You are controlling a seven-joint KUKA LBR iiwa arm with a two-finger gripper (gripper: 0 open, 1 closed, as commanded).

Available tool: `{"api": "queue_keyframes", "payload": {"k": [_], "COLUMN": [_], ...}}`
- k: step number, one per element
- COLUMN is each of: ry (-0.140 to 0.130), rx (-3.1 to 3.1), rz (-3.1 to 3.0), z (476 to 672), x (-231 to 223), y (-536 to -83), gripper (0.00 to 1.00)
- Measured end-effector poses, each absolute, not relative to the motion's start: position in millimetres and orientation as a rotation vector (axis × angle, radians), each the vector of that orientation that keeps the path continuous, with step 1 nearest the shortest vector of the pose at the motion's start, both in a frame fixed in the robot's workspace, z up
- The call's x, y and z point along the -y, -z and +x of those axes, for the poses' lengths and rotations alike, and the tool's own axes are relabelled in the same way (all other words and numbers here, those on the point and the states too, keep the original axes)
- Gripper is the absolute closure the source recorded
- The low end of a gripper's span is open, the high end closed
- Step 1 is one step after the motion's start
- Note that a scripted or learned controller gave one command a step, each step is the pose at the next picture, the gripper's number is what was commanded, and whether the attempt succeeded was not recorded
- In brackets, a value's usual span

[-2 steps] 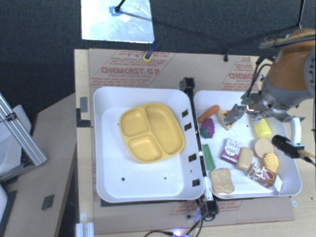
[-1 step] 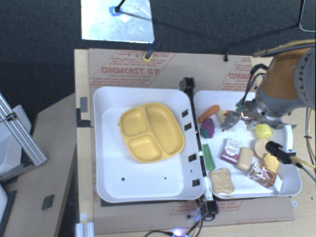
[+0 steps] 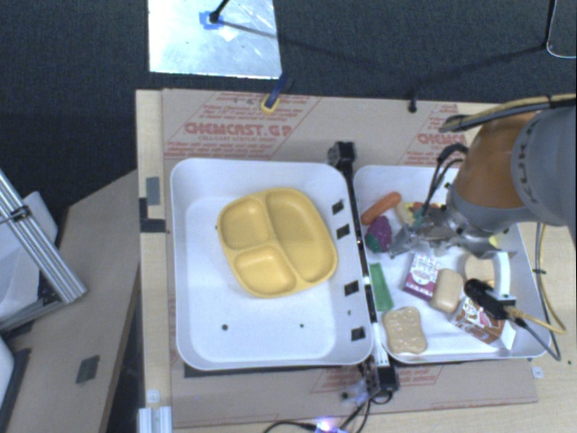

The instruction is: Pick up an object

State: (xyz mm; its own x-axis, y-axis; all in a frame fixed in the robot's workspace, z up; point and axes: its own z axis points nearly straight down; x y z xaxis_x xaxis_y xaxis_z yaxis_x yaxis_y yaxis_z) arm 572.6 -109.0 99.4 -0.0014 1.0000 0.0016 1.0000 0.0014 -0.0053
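Objects (image 3: 419, 280) for the pick all lie in the right bin (image 3: 446, 339), crowded toward its left wall and near edge. Nearest is a tan, rounded, biscuit-like piece (image 3: 406, 330) at the near left corner. A brown printed packet (image 3: 476, 319) sits toward the near right corner. Just behind these, a pale tan block (image 3: 446, 290) touches a pink-and-white packet (image 3: 422, 269) on its left. A green flat strip (image 3: 380, 287) runs along the left wall, beside that packet. Farther back, a dark purple lump (image 3: 380, 233) sits by the left wall. Beyond it an orange, carrot-like piece (image 3: 380, 207) lies at a slant toward the far left corner. A small yellow bit (image 3: 416, 213) is just right of it, kind unclear.

Gripper (image 3: 407, 240) is low over the middle of the right bin, its tip just beside the purple lump and at the far end of the pink-and-white packet. Open or closed: cannot tell from this angle. Nothing is visibly in its grasp. Arm (image 3: 541, 165) enters over the bin's right edge, with its orange band (image 3: 487, 165) above the far half.

Left bin (image 3: 261, 336) holds one yellow divided plate (image 3: 275, 242) with three compartments, roughly centred.

Both bins rest on a brown printed cardboard sheet (image 3: 243, 126). A small yellow-and-blue item (image 3: 273, 103) lies at the sheet's far edge. Beyond it, a silvery square panel (image 3: 212, 25) lies on a dark floor.
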Motion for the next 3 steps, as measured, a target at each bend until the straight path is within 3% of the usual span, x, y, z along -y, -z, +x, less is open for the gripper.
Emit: {"api": "queue_keyframes", "payload": {"k": [1,2,3], "ry": [-0.001,0.004,0.007], "rx": [2.221,2.224,2.231], "rz": [-2.219,-2.222,-2.222], "z": [572.8,574.2,586.0], "x": [109,109,112], "y": [-84,-96,-152], "gripper": [0.00,1.00,1.00]}}
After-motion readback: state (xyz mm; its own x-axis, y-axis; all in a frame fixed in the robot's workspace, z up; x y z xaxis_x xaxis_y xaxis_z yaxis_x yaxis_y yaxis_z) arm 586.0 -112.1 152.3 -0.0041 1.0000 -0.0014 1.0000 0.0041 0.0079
